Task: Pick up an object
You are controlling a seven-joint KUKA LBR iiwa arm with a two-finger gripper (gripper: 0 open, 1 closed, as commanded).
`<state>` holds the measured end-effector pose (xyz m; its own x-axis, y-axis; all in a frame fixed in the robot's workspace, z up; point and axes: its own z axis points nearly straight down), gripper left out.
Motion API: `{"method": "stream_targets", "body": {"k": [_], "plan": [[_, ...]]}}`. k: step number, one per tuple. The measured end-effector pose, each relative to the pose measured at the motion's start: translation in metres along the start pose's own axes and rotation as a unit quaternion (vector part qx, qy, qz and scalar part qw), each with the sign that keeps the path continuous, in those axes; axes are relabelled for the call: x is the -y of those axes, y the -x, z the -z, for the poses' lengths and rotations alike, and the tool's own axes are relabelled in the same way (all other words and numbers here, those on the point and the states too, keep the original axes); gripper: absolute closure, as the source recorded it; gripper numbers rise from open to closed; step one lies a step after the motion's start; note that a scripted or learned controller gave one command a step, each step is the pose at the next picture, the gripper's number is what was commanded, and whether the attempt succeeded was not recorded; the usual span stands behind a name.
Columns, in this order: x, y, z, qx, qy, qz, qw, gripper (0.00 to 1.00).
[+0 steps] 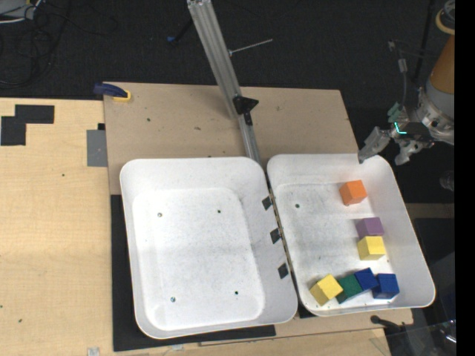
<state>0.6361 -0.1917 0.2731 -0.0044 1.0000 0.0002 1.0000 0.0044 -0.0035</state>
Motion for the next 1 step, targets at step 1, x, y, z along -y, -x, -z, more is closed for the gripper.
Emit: {"method": "stream_targets", "body": {"k": [1], "plan": [[0.0041, -0.0087, -0.0599, -0.001, -0.002, 0.0, 1.0, 0.0]]}}
